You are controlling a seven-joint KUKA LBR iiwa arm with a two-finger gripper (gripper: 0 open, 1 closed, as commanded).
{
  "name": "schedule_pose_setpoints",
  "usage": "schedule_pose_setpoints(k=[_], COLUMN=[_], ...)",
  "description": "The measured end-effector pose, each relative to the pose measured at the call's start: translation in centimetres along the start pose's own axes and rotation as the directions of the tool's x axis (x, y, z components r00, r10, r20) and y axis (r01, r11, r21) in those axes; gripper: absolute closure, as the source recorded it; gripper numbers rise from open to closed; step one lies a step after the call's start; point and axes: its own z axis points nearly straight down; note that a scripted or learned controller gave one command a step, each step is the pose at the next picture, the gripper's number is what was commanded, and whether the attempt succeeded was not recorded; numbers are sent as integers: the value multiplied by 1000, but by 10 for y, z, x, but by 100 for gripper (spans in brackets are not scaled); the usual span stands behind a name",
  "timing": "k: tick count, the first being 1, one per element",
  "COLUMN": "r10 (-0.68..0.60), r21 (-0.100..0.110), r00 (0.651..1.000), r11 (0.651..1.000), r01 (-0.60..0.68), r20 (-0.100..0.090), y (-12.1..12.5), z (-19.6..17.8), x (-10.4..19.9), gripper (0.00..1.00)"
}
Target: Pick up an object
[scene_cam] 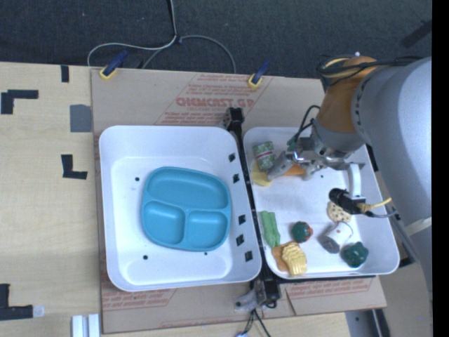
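target: orange piece (297, 166), at the back of the right bin (382, 262), directly beneath the gripper (297, 161)
direction from fingers: straight below, touching or nearly so; contact too small to confirm
long axis: runs roughly left to right across the bin, judged from the sliver visible
neighbours: can (264, 154) just to the left, yellow piece (261, 179) below it, near the bin divider
fingers: narrow spread, straddling the orange piece; grip not proven
arm pose: reaches in from the right, wrist bent down over the bin's back half, orange band (337, 104) above
other objects: green strip (270, 228), corn (295, 258), green ball (302, 231), well apart toward the front
left bin: blue tray (186, 208) inside
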Motion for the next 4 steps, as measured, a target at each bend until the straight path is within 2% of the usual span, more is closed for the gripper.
schedule_pose_setpoints(k=[1,2,3,4], r10=[10,8,10,10], r21=[26,30,27,7], r00=[1000,1000,1000,1000], r11=[1000,1000,1000,1000], r01=[-10,-8,-10,-10], r20=[7,9,17,5], y=[8,8,8,35], z=[0,-9,-10,0], x=[4,5,1,4], gripper=[0,100,0,0])
